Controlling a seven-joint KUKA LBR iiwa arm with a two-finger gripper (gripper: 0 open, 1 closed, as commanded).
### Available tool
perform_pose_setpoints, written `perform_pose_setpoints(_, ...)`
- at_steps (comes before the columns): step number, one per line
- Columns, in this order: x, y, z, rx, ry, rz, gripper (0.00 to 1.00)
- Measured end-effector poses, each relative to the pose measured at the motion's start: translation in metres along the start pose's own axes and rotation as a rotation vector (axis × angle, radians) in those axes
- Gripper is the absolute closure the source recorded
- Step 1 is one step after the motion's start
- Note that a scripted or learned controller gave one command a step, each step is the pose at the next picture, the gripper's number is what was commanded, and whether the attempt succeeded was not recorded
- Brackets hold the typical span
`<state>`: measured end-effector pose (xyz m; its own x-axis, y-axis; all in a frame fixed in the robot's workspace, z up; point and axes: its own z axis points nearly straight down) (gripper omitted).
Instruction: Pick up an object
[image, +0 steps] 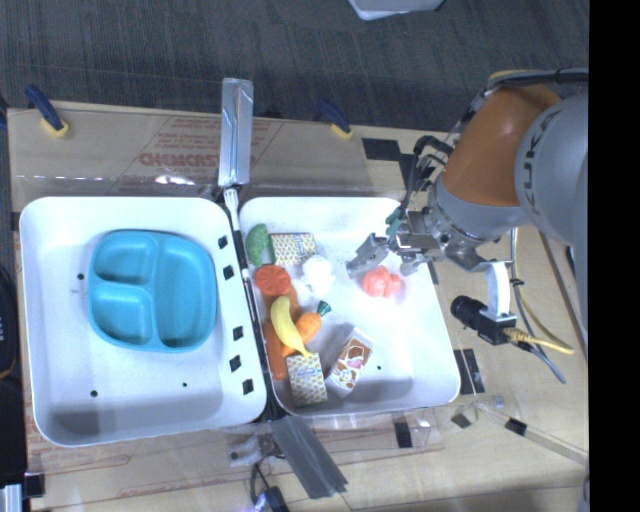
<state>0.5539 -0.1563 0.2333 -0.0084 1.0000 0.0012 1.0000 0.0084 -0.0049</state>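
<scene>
The arm (540, 150) runs off the right edge; the banana (285, 325) partly hides an orange item beneath.

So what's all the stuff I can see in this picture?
white bins: 2, white, side by side on the bench
divided plate: 1, blue, in the left bin
banana: 1, yellow, right bin, near its left wall
carrot: 1, orange, beside the banana
green toy: 1, green, right bin, top left corner
orange round toy: 1, orange-red, below the green toy
white ball: 1, white, middle of the right bin
pink toy: 1, pink-red, right bin, just under the gripper
patterned packets: 3, mixed colours, right bin
clamps: 2, blue and yellow, bench's back edge
gripper: 1, grey, over the right bin
arm: 1, grey and orange, from the right
</scene>
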Motion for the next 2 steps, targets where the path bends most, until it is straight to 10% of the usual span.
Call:
perform_pose_setpoints(1, 0.001, 0.009, -0.056, -0.004, -0.001, -0.029, 0.0)
perform_pose_setpoints(2, 0.016, -0.003, 0.045, 0.002, -0.001, 0.075, 0.0)
